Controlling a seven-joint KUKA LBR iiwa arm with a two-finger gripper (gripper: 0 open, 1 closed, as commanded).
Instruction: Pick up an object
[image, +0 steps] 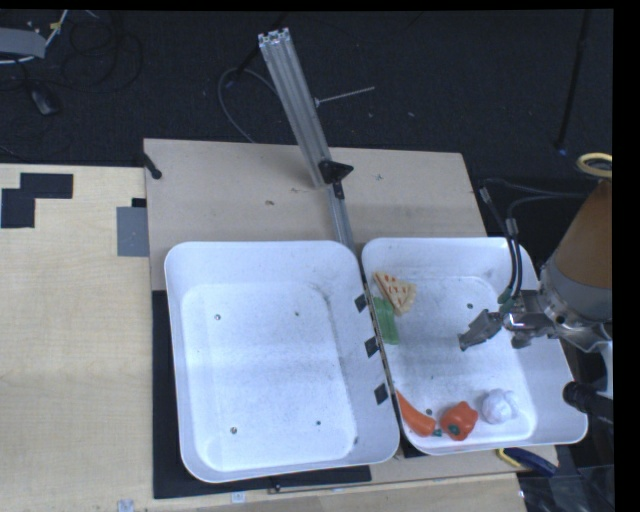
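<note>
My gripper (480, 331) hangs over the right side of the right bin (440, 255), reaching in from the right. Its dark fingers point left and down; nothing shows between them. Along the bin's left wall lie a tan waffle-like wedge (397, 292) and a green piece (386, 322) just below it. Near the front edge sit an orange carrot-shaped item (417, 417), a red-orange pepper-like object (459, 419) and a white ball-like object (497, 406). The gripper is well above and apart from all of them.
The left bin (265, 360) adjoins the right one, joined by black clips (370, 345). A metal rail (300, 105) slants from the back toward the bins. Cables run at the far right beside the arm (585, 260).
</note>
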